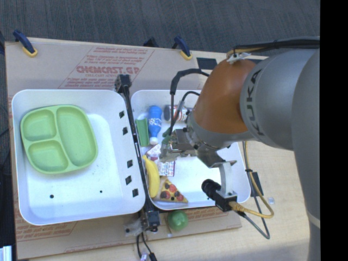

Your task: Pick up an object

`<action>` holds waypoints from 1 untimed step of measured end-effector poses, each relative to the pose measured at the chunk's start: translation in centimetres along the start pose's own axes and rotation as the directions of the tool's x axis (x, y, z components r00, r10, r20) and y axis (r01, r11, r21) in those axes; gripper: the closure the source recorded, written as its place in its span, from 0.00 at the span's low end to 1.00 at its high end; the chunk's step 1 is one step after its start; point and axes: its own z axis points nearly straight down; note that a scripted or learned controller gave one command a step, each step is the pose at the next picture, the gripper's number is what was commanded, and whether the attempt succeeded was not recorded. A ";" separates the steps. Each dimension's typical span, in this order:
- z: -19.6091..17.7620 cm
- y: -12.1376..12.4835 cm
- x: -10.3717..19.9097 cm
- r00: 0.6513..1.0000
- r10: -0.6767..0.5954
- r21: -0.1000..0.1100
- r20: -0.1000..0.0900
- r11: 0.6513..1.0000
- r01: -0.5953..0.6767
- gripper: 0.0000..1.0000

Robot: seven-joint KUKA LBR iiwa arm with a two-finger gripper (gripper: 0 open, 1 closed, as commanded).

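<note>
The gripper (173, 145) hangs low over the right bin (239, 165), at the end of the grey arm (283, 91) with its orange band (225, 99). The wrist covers most of it, so I cannot tell its state or whether it has hold of anything.

Several small objects lie close to the gripper, along the left side of this bin. Just under it and a little to its left there is a small white packet with red print (166, 168). The banana (152, 177) lies directly beside this packet, further left, near the bin wall. The pizza slice (173, 192) is below the gripper, at the lower edge of the bin, touching the end of the banana. Above the gripper stand a blue bottle (155, 119) and, beside it to the left, a green block (142, 130).

A green round object (177, 219) lies outside the bin, below the pizza slice, on the cardboard (109, 64).

Far to the left of the gripper, the left bin (111, 192) holds a green divided plate (58, 138) in its upper left part.
</note>
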 end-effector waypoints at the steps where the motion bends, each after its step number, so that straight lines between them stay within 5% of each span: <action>1: 0.0 0.0 0.0 1.000 0.002 0.000 0.000 1.000 -0.002 0.00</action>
